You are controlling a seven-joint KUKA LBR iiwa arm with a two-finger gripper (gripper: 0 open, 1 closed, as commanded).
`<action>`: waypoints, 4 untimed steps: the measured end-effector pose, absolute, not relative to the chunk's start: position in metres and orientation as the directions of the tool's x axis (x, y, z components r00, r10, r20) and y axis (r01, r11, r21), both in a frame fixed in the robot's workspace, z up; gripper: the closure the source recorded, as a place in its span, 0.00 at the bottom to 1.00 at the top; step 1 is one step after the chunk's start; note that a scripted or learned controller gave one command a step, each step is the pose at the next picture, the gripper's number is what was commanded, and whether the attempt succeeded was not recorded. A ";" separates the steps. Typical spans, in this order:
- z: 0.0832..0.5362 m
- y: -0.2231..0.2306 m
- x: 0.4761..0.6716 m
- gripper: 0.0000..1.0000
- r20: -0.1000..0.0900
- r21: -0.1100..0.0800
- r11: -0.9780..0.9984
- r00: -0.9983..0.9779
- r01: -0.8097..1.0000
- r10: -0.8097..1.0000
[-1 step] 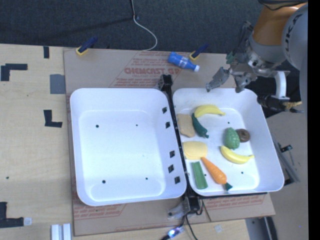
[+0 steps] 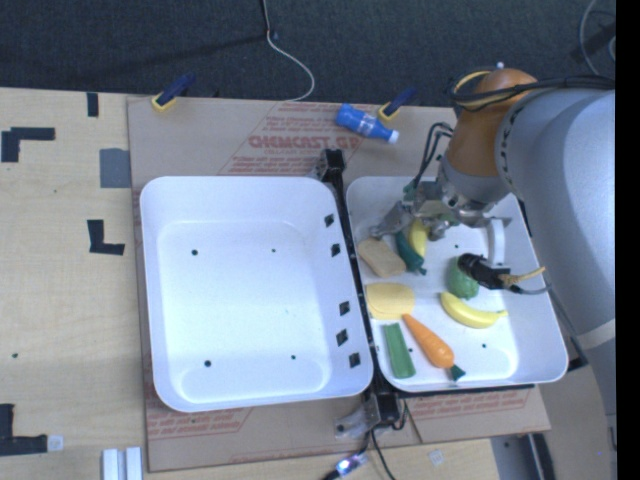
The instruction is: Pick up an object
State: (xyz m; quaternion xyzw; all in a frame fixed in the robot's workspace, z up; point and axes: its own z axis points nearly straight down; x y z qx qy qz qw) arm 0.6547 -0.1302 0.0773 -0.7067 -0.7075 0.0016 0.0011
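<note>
The jaws cannot be read as spread or pressed together, since the gripper (image 2: 415, 226) sits low in the right bin (image 2: 540, 363) near its far-left corner, seemingly to take the yellow-green toy (image 2: 414, 245) directly beneath it. That toy is small, curved and corn-like, lying beside a tan block (image 2: 381, 258) by the bin's left wall. The other toys lie nearer the front edge, apart from the reach.

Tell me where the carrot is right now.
The carrot lies in the right bin, near its front edge, slanting between the green stick on its left and the banana up to its right.
</note>
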 end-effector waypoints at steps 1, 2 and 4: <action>0.095 -0.130 0.657 1.00 -0.001 -0.001 0.002 -0.002 1.000 1.000; 0.086 -0.095 0.601 1.00 -0.001 0.002 0.001 -0.001 1.000 1.000; 0.085 -0.119 0.539 1.00 0.000 0.000 -0.002 0.002 1.000 1.000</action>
